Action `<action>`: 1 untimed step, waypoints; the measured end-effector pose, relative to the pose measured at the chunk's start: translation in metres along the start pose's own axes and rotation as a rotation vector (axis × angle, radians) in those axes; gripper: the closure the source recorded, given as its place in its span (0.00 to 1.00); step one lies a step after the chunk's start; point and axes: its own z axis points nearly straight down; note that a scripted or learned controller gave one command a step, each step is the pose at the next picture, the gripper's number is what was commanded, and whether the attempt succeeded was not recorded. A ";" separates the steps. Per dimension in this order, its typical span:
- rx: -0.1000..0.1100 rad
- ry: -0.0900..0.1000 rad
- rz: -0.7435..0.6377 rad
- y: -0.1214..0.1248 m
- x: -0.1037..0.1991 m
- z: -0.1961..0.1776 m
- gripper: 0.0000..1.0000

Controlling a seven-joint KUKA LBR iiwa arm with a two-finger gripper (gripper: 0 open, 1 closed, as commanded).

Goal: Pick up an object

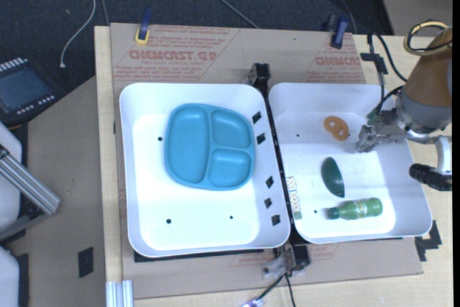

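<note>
Two white bins side by side on the counter (108, 154): left bin (144, 154) with a blue divided plate (210, 146), right bin (388, 176) with a pretzel (336, 127) near its top, a dark green piece (333, 177) at mid-bin and a green bottle (355, 210) lying on its side just below that. Gripper (368, 139) low over the right bin's upper right, just right of the pretzel, nothing seen in it. Fingers too small and blurred: cannot tell whether apart or together.

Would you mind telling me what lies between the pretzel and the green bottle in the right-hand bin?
In the camera view, a dark green oval object lies between the pretzel and the green bottle, apart from both.
</note>
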 end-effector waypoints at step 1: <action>-0.007 -0.004 0.001 0.008 -0.003 -0.063 1.00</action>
